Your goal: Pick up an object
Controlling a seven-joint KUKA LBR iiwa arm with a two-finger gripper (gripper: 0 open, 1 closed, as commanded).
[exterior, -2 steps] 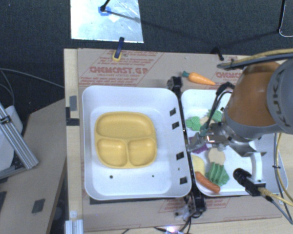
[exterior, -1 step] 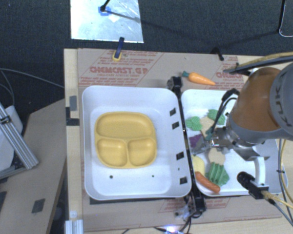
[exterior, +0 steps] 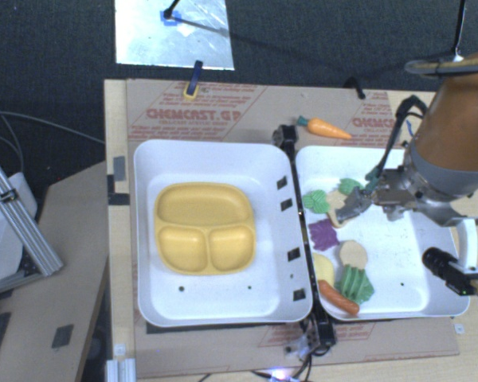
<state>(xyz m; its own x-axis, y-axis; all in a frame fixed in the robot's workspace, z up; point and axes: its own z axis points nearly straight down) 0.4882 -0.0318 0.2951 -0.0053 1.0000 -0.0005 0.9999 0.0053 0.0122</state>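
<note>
Where arm reaches from right | pincer (exterior: 352, 208) low over right bin (exterior: 398, 285)

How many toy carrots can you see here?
2. One carrot lies on the cardboard outside the bins, above the right bin. The other carrot lies at that bin's lower left. The arm may hide more.

Dark carpet (exterior: 48, 46) (speckled) surrounds the cardboard-topped bench (exterior: 223, 106) — a shiny metal sheet (exterior: 174, 22) lies behind.

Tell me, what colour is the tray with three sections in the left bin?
The tray is yellow, clear in the camera view.
</note>
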